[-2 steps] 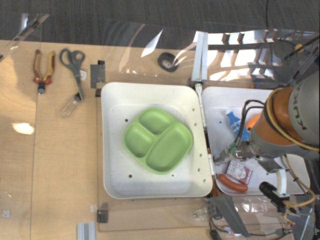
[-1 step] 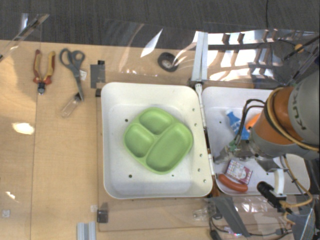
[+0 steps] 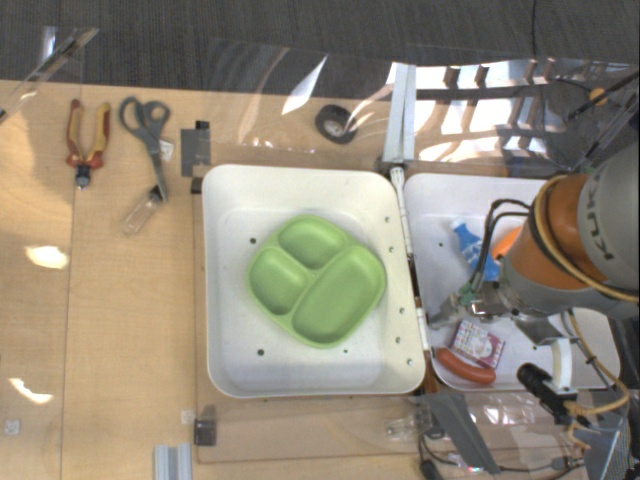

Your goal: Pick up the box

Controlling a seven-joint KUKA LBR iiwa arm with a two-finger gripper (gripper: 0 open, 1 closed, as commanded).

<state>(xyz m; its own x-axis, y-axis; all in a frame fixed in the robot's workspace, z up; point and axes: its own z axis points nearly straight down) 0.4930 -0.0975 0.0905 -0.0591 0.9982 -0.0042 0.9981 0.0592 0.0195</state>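
Note:
A small box (image 3: pixel 476 344) with a pink and white face lies flat near the front left of the right bin (image 3: pixel 437 230). The arm comes in from the right, its orange band above the wrist. My gripper (image 3: pixel 468 305) hangs low just behind the box, almost over its far edge. The wrist and cables hide how the gripper meets the box. Nothing visibly lifts the box off the bin floor.
A red sausage-like item (image 3: pixel 465 369) lies in front of the box, and a blue item (image 3: pixel 468 241) sits further back. The left bin (image 3: pixel 230 268) bears a green divided plate (image 3: pixel 317 280). Pliers (image 3: pixel 84 140) and scissors (image 3: pixel 150 133) lie on the bench at the far left.

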